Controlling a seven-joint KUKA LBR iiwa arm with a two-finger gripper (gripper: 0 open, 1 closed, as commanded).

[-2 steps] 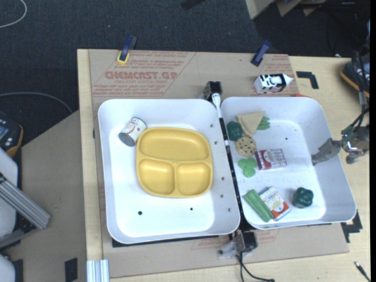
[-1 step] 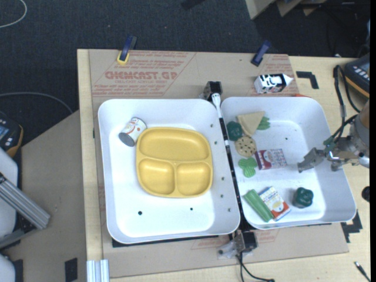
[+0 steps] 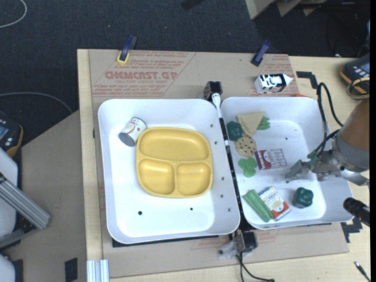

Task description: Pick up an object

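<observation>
Bench, seen from above at a slant. Two shallow white bins side by side on a brown board printed with red lettering.

Left bin [image 3: 111, 175], centre-left of the frame: holds a yellow divided plate [image 3: 174, 161] with three compartments, lying flat in the middle, and a small white cup [image 3: 132, 131] tipped on its side just beside the plate's upper-left corner.

Right bin [image 3: 294, 107], centre-right of the frame: holds a tan wedge-shaped piece [image 3: 251, 121] with a green leafy bit at its edge near the top; below it a dark green round item [image 3: 235, 130], a speckled cookie [image 3: 245, 145], a light green piece [image 3: 248, 167], and a small red-and-white carton [image 3: 270, 158]. Lower in the bin: a green stick [image 3: 256, 204] touching a small orange-and-white box [image 3: 274, 201], and a dark green lump [image 3: 303, 197] near the lower-right corner.

Arm: enters from the right edge. Gripper [image 3: 296, 170] sits low over the right bin, between the carton and the dark green lump, just above the lump. Whether its pincer is spread or pressed together cannot be told; nothing is visibly pinched in it.

Outside the bins: a black-and-white patterned item [image 3: 272, 83] on the board above the right bin; two clamps at the board's top edge, a blue-and-yellow one [image 3: 126, 50] and a dark blue one [image 3: 261, 53].
</observation>
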